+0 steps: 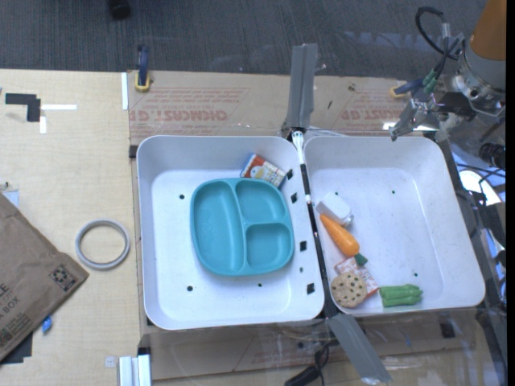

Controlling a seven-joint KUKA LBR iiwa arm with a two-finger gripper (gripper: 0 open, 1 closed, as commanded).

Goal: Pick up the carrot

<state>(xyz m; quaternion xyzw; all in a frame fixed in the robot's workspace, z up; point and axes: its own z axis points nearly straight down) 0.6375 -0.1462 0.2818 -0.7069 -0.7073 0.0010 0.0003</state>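
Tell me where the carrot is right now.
The carrot lies in the right bin near its left wall, slanting between a small white block above it and a cookie below it.

Red mirrored lettering, roughly "CHEMCAST GP", printed twice along the flat brown cardboard sheet (241, 103) behind both bins, left of the fingers. Black "BOX" partly legible on the brown cardboard carton (28, 276), far left. Small packet print too blurred to read.
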